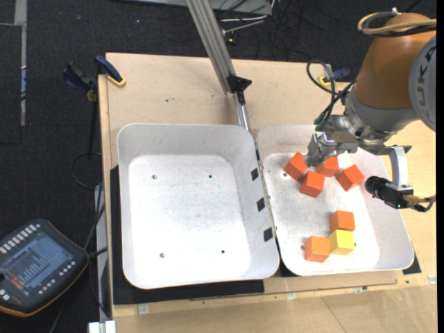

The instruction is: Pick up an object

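The right bin (388,248) holds several orange blocks and one yellow block (343,242). A cluster of orange blocks lies in its upper part: one at the left (296,166), one below it (312,184), one at the right (349,177) and one partly hidden under the gripper (330,164). Two more orange blocks (342,220) (317,248) sit lower, beside the yellow one. My gripper (320,155) hangs low over the upper cluster, its tips down among the blocks.
The left bin (184,203) stands beside the right one on the wooden bench. A slanted metal rod (215,44) crosses the back. A teach pendant (35,262) lies at the lower left. Cables trail near the arm.
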Controlling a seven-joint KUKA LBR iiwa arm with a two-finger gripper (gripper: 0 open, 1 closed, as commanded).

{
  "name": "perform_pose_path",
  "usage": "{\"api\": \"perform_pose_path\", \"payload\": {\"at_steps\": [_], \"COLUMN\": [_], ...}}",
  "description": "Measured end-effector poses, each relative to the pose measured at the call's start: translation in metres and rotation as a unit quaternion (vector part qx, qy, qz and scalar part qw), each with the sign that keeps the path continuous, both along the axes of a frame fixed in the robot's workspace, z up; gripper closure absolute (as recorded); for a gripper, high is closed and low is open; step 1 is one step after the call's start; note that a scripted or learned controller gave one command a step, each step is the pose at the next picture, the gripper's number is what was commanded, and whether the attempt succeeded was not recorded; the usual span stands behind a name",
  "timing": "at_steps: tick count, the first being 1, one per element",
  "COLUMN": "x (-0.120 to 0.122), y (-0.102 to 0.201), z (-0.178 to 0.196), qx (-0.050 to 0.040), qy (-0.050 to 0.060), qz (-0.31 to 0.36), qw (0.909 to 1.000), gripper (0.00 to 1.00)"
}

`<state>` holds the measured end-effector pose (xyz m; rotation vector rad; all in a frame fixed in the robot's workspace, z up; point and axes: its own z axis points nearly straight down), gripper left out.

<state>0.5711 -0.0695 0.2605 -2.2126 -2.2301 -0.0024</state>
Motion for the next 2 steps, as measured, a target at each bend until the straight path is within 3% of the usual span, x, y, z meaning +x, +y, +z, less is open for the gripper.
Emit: {"api": "perform_pose_path", "payload": {"at_steps": [2], "x": [0.007], "y": [0.106], "z": [-0.006], "qx": [0.0004], "qy": [0.000], "qz": [0.001], "qw": [1.0000], "gripper": [1.00]}}
